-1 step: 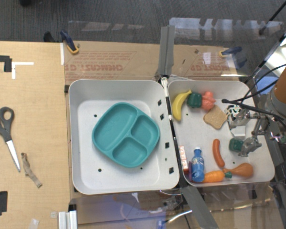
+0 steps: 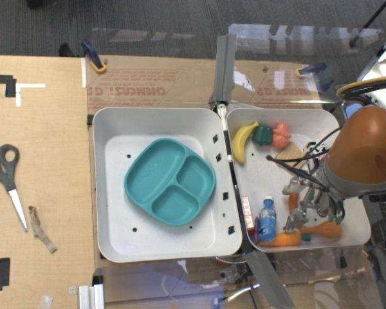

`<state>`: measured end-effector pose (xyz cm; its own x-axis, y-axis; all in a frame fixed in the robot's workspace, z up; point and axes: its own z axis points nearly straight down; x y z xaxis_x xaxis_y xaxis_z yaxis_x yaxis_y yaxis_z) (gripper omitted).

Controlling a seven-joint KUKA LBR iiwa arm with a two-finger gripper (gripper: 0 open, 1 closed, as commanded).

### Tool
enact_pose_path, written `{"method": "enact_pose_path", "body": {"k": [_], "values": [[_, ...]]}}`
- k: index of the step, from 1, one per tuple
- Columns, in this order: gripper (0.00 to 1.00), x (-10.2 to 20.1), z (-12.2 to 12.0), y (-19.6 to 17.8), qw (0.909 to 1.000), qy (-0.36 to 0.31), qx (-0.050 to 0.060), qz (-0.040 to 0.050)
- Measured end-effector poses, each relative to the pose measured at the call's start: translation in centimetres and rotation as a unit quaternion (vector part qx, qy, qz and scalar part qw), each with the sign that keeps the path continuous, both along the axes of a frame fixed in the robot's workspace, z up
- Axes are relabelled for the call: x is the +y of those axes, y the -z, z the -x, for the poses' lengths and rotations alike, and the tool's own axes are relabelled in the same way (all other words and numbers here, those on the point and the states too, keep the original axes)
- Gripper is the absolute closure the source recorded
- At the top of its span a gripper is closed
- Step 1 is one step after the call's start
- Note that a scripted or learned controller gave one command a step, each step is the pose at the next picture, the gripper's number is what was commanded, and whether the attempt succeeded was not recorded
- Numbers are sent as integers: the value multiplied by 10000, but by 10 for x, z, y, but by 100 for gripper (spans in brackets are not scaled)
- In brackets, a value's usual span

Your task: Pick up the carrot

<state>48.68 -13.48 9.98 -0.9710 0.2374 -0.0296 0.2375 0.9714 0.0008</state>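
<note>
Arm w/ orange band reaches in from the right, wrist over the right bin point(image 2: 347, 124); gripper point(image 2: 302, 214) points down at the bin's near edge, cable bundle trailing across the wrist. Jaws: metal linkage visible but tips are lost against clutter, so can't tell how far open, and nothing visibly between them; no grasp claimed. Carrot point(image 2: 284, 239) lies flat along the near wall of the right bin, long axis roughly parallel to the wall, just below/left of the gripper, close beside it; contact can't be judged. A second orange piece point(image 2: 325, 230) sits just right of it, partly under the gripper; could be another carrot-like item or part of the same, unclear. My read: gripper is placed low over the near edge because the target is pinned against that wall, so approach has to be near vertical; wall leaves little room for the outer finger, risk of a miss or a nudge. Water bottle point(image 2: 266, 221) stands/leans right next to the carrot's left end, likely to get bumped. Count, right bin: 1 banana point(image 2: 241, 140), 1 green item point(image 2: 263, 134), 1 pink item point(image 2: 281, 134), 1 tan wedge point(image 2: 289, 152), 1 bottle, 1 carrot + 1 unclear orange piece. Left bin point(image 2: 109, 192): 1 teal divided plate point(image 2: 170, 182), 3 compartments, nothing in them. Bench point(image 2: 38, 172) at left: 1 pair scissors point(image 2: 9, 182). Bins: 2, side by side. Task step: approach/grasp, not yet lifted.
</note>
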Motion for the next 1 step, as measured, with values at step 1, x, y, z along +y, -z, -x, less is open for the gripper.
{"method": "enact_pose_path", "body": {"k": [1], "values": [[0,37,-1,0,9994,-345,-23,32]]}}
